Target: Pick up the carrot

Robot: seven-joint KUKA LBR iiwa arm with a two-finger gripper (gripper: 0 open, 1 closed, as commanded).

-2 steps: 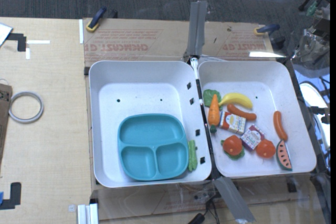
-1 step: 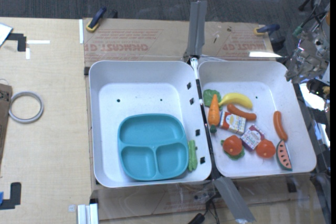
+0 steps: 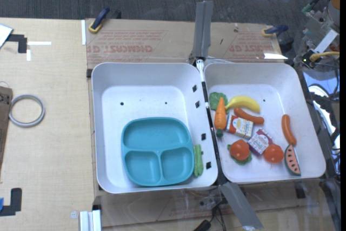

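Look for the carrot (image 3: 220, 114) in the bin on the view's right (image 3: 294, 81), tucked close against that bin's left wall, right by the seam where the two bins meet. Orange and short, with a leafy green top (image 3: 216, 99) at the far end. Long way running nearly straight up and down the view, pointed end toward the near side, tipped only a little. Best pinched across its thin middle, probably, coming down from above. Hard on the wall side, most likely, with so little room there for a finger to slip in. Just beside it toward the view's right: a yellow banana (image 3: 243, 103), a red sausage (image 3: 249, 115) and a small white food packet (image 3: 242, 127), the packet seeming to touch the carrot's lower half. Easy to bump or grab one of those by mistake. Farther out: a tomato with a green cap (image 3: 239, 150), a purple packet (image 3: 259, 142), a plain red tomato (image 3: 273, 154), a second sausage (image 3: 287, 128) and a watermelon slice (image 3: 292, 160), all well apart from the carrot. Across the seam in the other bin (image 3: 108, 89): a blue plate with three sections (image 3: 157, 138) and a green pea pod (image 3: 198, 160) at its edge. Far from where the arm comes in, so a long reach over the other toys to get there.
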